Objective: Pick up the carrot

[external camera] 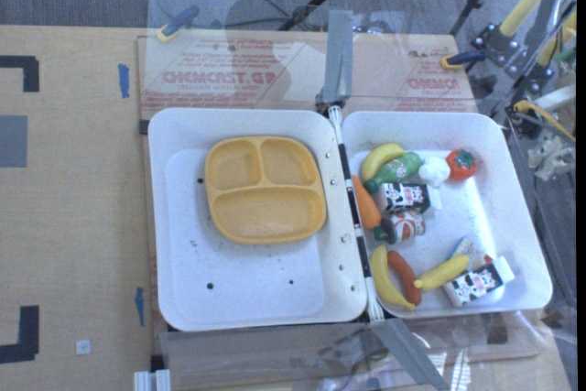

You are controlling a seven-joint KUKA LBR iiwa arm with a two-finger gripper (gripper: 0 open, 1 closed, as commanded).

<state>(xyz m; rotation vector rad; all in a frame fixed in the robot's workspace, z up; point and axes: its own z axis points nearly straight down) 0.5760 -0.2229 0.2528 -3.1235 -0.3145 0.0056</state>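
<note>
From the camera above the bench, the carrot (366, 204) lies in the right bin (487, 217), close along that bin's left wall, just beside the seam where the two bins meet. It is orange, and it runs lengthwise up and down the picture with a slight tilt. Its lower end touches or nearly touches a small can (408, 227) lying on its side, and a cow-patterned carton (405, 196) sits just to its right. Above it are a yellow banana (379, 159) and a green piece (401, 168), then a white lump (435, 169) and a red tomato (462, 163) further toward the right wall. Below it, near the front edge, a second banana (384, 278) curves beside a red sausage (404, 276), with a third yellow piece (443, 271) and another cow-patterned carton (476, 282) to their right. The left bin (174, 275) holds a yellow three-part plate (216, 197), well apart from the carrot across the seam. I cannot tell whether my jaws are spread or pressed together, nor how they stand relative to the carrot. Nothing touches the carrot from above; it rests on the bin floor among its neighbours.
</note>
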